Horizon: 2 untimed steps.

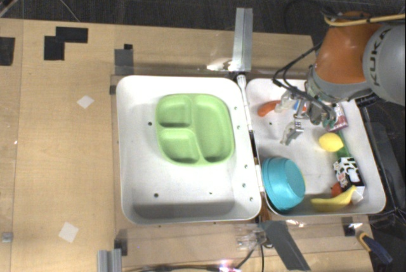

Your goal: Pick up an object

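1. Hovering over the right bin, the tool hangs with its two thin fingers pointing down at bare bin floor; the fingers look slightly parted with nothing between them, so I judge it open and gripping nothing.
2. Candidates for the pick all lie in that right bin: an orange piece just up-left of the tool; a yellow lemon-like ball to its right; a blue bowl on its side below; a banana and a black-and-white cow-patterned item near the bin's lower right corner; a small red-and-white packet shows beside the wrist.
3. The left bin carries a green divided tray, well apart from the tool.
4. Progress, as I judge it: nothing is lifted yet; the pick is at its approach stage at best.
5. Left to do: choose a target, since the tool sits between the orange piece and the ball and directly over neither; then descend, close and raise.
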Available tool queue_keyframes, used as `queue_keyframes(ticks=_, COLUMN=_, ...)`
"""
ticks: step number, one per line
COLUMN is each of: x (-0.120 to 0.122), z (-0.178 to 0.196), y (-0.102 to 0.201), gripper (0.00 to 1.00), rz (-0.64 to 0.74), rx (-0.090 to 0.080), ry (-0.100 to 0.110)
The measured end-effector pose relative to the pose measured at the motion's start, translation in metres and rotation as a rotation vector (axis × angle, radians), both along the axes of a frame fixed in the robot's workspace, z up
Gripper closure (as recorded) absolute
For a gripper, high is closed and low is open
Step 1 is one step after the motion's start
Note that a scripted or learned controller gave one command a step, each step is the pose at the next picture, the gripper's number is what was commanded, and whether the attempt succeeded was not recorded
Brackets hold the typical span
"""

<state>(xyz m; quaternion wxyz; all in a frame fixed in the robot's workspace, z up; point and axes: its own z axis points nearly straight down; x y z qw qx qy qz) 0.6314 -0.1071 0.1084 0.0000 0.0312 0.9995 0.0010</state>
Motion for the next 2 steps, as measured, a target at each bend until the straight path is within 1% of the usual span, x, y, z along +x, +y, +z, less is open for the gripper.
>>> queue_keyframes(ticks=1, x=-0.009, z=-0.020, y=0.023, gripper=0.00, rz=-0.101, rx=-0.001, ry=-0.011)
queue_keyframes(ticks=2, x=-0.011, z=-0.020, y=-0.019, gripper=0.00, rz=0.195, rx=-0.006, ry=-0.013)
